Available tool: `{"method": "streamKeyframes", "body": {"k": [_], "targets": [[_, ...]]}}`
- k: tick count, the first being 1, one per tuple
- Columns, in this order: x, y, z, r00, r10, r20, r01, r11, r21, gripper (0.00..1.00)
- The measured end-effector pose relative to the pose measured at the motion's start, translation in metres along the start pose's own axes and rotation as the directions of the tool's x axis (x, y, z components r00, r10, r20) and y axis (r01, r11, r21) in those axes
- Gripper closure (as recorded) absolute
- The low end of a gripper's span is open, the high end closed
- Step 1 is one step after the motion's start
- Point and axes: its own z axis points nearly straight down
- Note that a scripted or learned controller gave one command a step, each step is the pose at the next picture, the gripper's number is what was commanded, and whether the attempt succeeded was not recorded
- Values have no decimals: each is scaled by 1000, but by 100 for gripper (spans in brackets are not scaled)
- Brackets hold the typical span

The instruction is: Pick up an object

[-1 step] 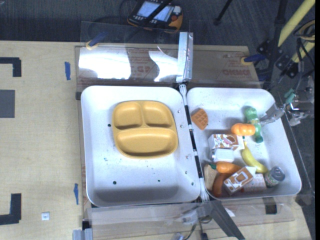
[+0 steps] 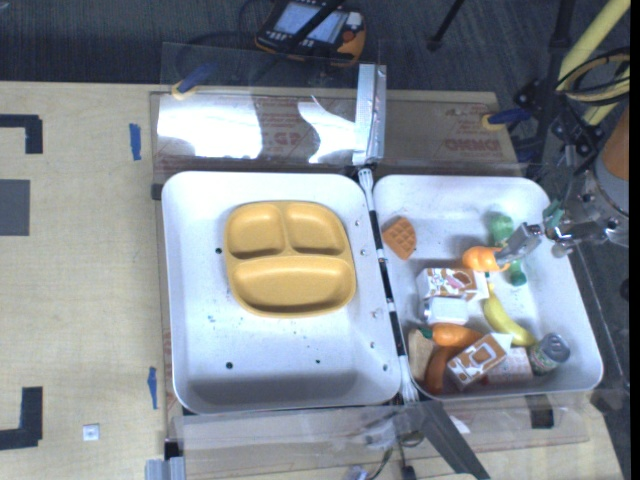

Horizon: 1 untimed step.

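White plastic makes both shallow bins on the wooden surface. The left bin carries a yellow divided tray with three compartments, lying flat near the middle. The right bin holds many small toy items. A waffle-shaped brown piece lies alone near the left wall of this bin, apart from the others. Further right there is a green item near the upper right corner, and just below it an orange round item. A small carton with a red and white pattern lies in the middle, and a yellow banana is just beside it on the right. Near the front wall I see a long orange-brown item like a carrot or sausage, another small carton partly over it, and a dark can in the front right corner. The end effector reaches in from the right edge, low over the upper right part of the right bin, close to the green and orange items. I cannot tell how far it is open, and no item is visibly between its parts. A black handheld controller lies on the floor behind the bins.
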Motion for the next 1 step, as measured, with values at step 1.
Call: {"method": "streamKeyframes", "body": {"k": [1], "targets": [[-20,-8,133,1000,-8,1,8,1000,-2,0]]}}
